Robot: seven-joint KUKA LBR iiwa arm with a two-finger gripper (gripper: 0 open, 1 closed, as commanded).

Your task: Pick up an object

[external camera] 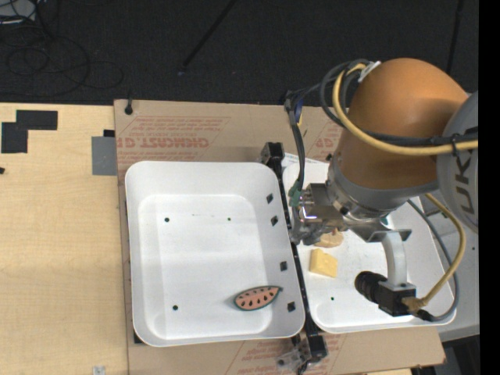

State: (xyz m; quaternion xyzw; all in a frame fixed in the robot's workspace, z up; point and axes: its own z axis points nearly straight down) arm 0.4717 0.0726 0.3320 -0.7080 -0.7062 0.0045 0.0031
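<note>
A watermelon-slice-shaped piece [257,298], reddish with dark seeds and a dark rim, lies near the front right corner of the left bin [156,201]. In the right bin [351,319] a pale yellow wedge like cheese [324,263] rests near the left wall, with a small tan object [331,239] just behind it. My gripper [316,213] hangs low over the right bin's left side, directly above the tan object, under the big orange wrist band [402,116]. The arm hides much of this bin.
A black clamp strip [283,233] runs between the two bins. A black cylindrical fitting with a cable [384,291] hangs over the right bin's front. Cardboard [195,135] lies beneath the bins, on the wooden bench [55,248].
</note>
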